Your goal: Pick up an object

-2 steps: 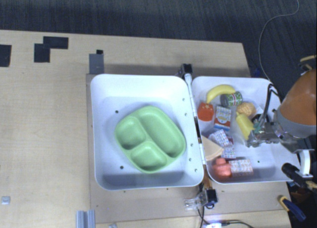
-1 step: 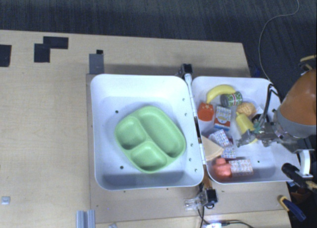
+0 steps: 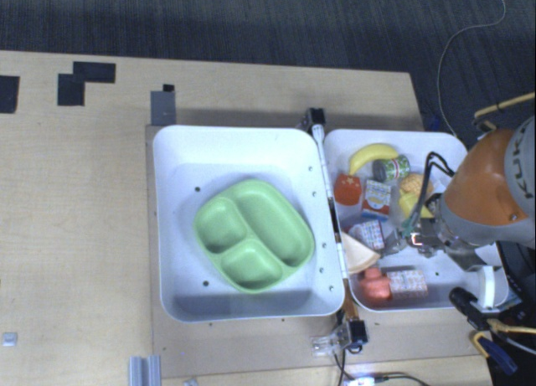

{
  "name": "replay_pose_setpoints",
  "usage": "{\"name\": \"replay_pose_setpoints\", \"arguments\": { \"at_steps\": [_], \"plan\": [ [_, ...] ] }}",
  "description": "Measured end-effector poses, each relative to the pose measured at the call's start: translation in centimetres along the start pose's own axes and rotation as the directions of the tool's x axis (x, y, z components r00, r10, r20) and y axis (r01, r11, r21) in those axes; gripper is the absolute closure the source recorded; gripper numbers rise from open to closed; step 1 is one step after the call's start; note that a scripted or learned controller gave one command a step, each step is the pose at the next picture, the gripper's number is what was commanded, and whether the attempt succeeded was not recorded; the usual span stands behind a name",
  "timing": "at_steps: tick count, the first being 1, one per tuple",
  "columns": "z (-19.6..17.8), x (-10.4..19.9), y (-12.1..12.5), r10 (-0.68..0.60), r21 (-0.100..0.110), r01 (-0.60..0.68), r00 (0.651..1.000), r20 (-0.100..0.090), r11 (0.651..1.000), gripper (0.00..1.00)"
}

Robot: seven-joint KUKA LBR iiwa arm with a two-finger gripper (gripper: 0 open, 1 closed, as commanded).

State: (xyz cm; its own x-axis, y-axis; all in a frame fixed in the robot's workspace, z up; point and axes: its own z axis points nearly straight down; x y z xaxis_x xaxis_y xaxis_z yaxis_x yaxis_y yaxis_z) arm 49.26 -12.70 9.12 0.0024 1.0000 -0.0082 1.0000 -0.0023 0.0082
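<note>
The gripper (image 3: 408,236) hung low inside the right bin (image 3: 448,143) among the clutter there: a banana (image 3: 372,156), a tomato (image 3: 348,188) and small packets (too jumbled to name). Whether it was open or closed could not be told. A green divided plate (image 3: 254,233) lay in the left bin (image 3: 172,208).

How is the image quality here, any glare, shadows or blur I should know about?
In the camera view, lighting is even and soft overall; the large white plastic bin on the left is bright, nearly washed out on its rim, with a grey shadow along its near inner wall; the green divided plastic plate reads clearly; the small items around the tool look soft and hard to separate.
</note>
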Motion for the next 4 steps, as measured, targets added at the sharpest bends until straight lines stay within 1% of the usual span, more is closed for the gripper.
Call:
{"name": "replay_pose_setpoints", "arguments": {
  "at_steps": [1, 2, 3, 4],
  "plan": [
    [-1.1, 0.3, 0.2, -0.005, -0.003, 0.005, 1.0, -0.005, 1.0, 1.0],
    [-1.1, 0.3, 0.2, -0.005, -0.002, 0.005, 1.0, -0.004, 1.0, 0.0],
    [-2.1, 0.3, 0.4, -0.007, -0.007, 0.007, 1.0, -0.004, 1.0, 1.0],
    [-5.4, -7.7, 8.1, -0.007, 0.003, 0.007, 1.0, -0.006, 1.0, 1.0]
  ]
}}
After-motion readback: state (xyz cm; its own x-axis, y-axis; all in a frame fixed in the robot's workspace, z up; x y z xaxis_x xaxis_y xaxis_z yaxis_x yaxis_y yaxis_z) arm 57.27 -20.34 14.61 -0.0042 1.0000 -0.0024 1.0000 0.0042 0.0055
